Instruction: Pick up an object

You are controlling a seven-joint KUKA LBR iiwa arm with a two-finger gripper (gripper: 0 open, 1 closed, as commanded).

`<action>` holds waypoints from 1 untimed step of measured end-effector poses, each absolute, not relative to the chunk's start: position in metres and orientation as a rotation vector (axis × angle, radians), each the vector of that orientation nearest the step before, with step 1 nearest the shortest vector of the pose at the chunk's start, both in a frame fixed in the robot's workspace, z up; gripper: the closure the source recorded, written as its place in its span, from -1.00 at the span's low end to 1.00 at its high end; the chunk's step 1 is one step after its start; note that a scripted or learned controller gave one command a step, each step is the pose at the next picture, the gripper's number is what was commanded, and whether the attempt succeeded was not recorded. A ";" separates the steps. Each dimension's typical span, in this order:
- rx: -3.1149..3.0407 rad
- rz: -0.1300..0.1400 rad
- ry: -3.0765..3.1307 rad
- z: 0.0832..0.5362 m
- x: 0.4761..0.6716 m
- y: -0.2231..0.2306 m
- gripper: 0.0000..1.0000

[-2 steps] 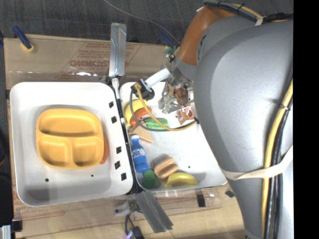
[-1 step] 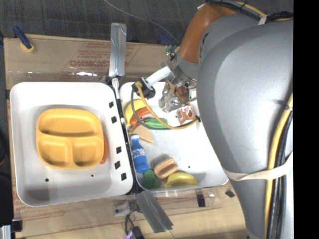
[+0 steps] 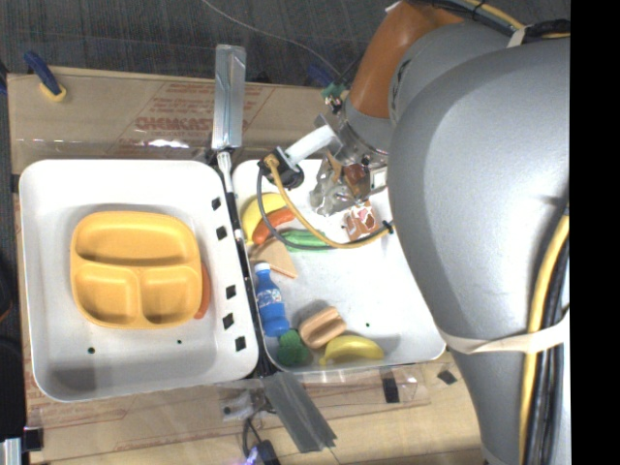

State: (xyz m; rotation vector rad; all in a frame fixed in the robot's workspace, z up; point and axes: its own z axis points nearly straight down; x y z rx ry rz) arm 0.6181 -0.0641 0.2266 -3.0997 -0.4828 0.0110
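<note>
Grey arm [image 3: 484,163] w/ orange band comes in from the right side of the table, covering much of the right bin [image 3: 407,318]. Gripper [image 3: 334,194] sits low over that bin's far half, near its back edge; can't tell how it's set or whether anything's in it, too cluttered w/ cables and metal parts there. Just beside it, toward the divider, a yellow banana-like piece [image 3: 254,216] w/ an orange-red item [image 3: 276,218] on it and a green strip [image 3: 308,239] alongside. A tan wedge [image 3: 276,258] lies below those. Blue bottle [image 3: 270,303] w/ white cap lies along the bin's left wall. In the near left corner: green ball-like thing [image 3: 294,352], a hot-dog toy [image 3: 321,325] and a yellow lemon-ish piece [image 3: 352,349], all close together. Small red-and-white item [image 3: 359,223] near the gripper, right next to the arm. Left bin [image 3: 39,260] holds a yellow divided tray [image 3: 136,269], roughly centred, w/ an orange edge at its right side.
</note>
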 end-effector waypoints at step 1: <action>-3.097 0.014 -0.496 0.235 0.618 -0.063 1.00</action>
